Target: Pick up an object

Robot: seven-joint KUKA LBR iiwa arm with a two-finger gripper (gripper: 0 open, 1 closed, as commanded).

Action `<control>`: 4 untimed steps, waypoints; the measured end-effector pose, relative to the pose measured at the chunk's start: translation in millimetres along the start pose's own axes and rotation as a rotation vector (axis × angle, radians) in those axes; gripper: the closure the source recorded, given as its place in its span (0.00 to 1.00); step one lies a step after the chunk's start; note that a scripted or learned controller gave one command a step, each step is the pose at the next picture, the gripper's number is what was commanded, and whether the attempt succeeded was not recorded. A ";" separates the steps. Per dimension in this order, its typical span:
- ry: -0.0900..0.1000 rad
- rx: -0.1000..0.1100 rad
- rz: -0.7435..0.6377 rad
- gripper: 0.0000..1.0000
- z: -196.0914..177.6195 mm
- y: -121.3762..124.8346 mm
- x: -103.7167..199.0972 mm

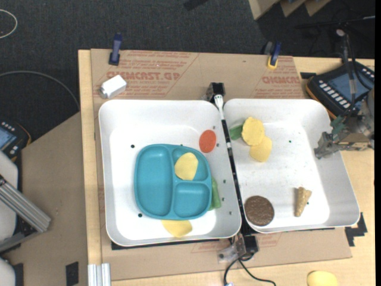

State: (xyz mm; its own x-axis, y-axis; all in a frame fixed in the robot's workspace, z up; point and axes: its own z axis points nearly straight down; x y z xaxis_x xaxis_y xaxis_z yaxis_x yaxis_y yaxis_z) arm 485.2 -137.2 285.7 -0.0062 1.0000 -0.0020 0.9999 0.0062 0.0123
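Observation:
My gripper (pixel 326 146) hangs over the right rim of the right bin (pixel 333 186), with nothing seen in it. In that bin lie two yellow pieces (pixel 255 137) by a green scrap (pixel 236 130) at the upper left. A brown round cookie (pixel 259 210) sits at the lower left, and a tan cone (pixel 302 201) lies left of and below the gripper. The left bin (pixel 119 136) bears a teal divided plate (pixel 158 183) with a yellow piece (pixel 186 166) on it. An orange-red disc (pixel 208 140) lies above the plate and another yellow piece (pixel 177 227) below it.
A green item (pixel 215 195) is wedged between the plate and the left bin's right wall. A white block (pixel 113 86) lies on the cardboard beyond the left bin. Blue clamps (pixel 115 46) hold the board's far edge. A tablet-like device (pixel 342 88) sits at the right.

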 end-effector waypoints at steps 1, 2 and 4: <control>0.005 0.014 -0.001 1.00 5.9 -5.4 72.5; 0.003 -0.008 -0.001 1.00 -140.4 -1.8 109.5; 0.002 0.010 0.004 1.00 -116.8 -2.7 172.8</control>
State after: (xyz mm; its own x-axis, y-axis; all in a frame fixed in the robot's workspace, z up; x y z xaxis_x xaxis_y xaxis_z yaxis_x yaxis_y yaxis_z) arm 480.0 35.7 402.1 -0.0018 1.0000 -0.0005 1.0000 0.0018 0.0019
